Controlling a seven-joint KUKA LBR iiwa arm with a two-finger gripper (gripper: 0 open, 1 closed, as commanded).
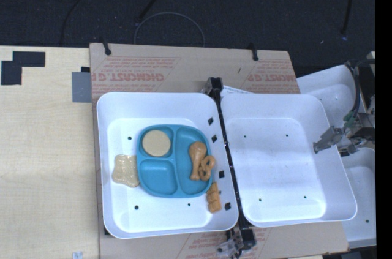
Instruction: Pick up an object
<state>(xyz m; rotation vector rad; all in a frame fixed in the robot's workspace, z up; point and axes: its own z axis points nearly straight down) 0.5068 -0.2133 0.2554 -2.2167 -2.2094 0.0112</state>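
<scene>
Camera view, single fixed frame: you had the grey two-finger gripper [324, 142] at the right rim of the right-hand shallow white bin [275, 215], its tip pointing left over that bin's edge. Whether the fingers were apart or together could not be told at that size.

All pickable items lay in the left-hand shallow white bin [116, 221], well apart from the gripper and to its left, across the central divider. A blue three-compartment plastic tray [160, 181] sat mid-bin, carrying a round tan disc [155, 142] in its upper-left compartment and a tan knobbly pretzel-like piece [201, 161] in its right compartment, long axis running roughly top to bottom. A pale tan toast-like slab [125, 170] touched the tray's left edge; a small orange-tan chunk [214, 198] lay just beside its lower-right corner.

Judgement: nearest candidates were the chunk and the pretzel-like piece; you needed a long leftward traverse first.
</scene>
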